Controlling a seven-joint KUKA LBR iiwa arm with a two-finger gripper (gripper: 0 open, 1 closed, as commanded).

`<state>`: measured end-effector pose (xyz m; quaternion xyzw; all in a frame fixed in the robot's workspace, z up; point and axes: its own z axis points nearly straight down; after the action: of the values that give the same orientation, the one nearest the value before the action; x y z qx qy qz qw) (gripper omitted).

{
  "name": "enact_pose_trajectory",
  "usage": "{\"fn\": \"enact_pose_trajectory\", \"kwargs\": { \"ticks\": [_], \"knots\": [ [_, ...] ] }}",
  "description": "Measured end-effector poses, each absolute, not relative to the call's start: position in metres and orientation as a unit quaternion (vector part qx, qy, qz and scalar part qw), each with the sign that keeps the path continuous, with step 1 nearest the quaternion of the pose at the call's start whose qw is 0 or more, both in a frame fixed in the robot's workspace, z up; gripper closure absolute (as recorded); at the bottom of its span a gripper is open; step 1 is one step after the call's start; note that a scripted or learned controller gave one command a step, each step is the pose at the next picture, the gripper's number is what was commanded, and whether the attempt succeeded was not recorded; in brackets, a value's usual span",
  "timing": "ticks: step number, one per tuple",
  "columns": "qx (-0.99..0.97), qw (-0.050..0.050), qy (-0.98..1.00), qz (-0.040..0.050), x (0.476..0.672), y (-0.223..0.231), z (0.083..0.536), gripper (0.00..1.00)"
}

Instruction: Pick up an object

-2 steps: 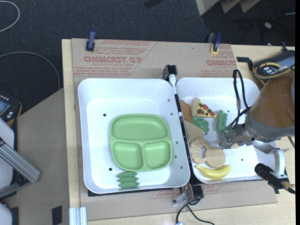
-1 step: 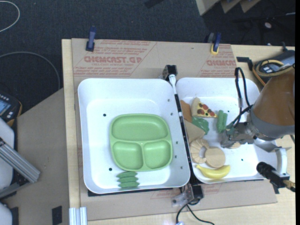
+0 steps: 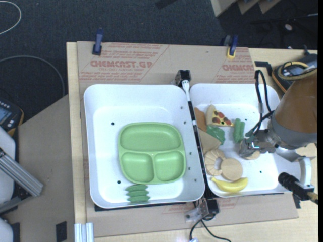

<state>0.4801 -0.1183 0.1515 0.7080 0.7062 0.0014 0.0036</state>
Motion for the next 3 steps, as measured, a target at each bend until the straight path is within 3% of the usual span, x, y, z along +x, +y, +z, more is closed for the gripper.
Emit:
{"fn": "enact_pose_trajectory", "kwargs": {
  "ticks": [3],
  "knots": [
    [0.708,0.008,0.706,0.0028,0.482,-0.118,0.181,1.00]
  ]
}}
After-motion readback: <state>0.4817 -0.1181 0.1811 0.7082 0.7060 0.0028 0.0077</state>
